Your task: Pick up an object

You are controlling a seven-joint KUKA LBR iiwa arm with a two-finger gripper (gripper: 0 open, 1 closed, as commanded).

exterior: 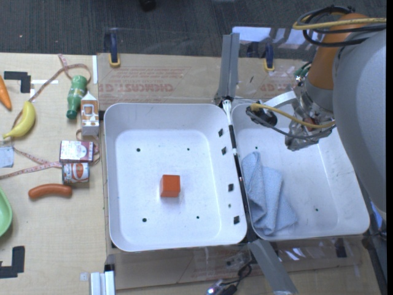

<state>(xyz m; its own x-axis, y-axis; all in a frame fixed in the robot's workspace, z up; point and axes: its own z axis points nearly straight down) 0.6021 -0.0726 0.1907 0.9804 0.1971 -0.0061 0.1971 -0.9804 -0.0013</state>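
Jaws' state possibly open, cannot tell; gripper (299, 141) above right bin (344, 226), near blue cloth (265, 195); orange block (171, 185) in left bin (123, 226).

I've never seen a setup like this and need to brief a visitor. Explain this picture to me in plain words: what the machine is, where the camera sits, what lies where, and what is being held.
One camera looks down at a slant on a bench. The grey machine with the orange band on the right is a robot arm; its gripper hangs over the right bin, toward that bin's far end. Nothing can be seen between its fingers.

Two shallow white bins sit side by side. The left bin holds a small orange block near its middle. The right bin holds a crumpled light blue cloth against its left wall.

Left of the bins, toy food lies on the bench: a banana, a green bottle, a sausage, and a small can.
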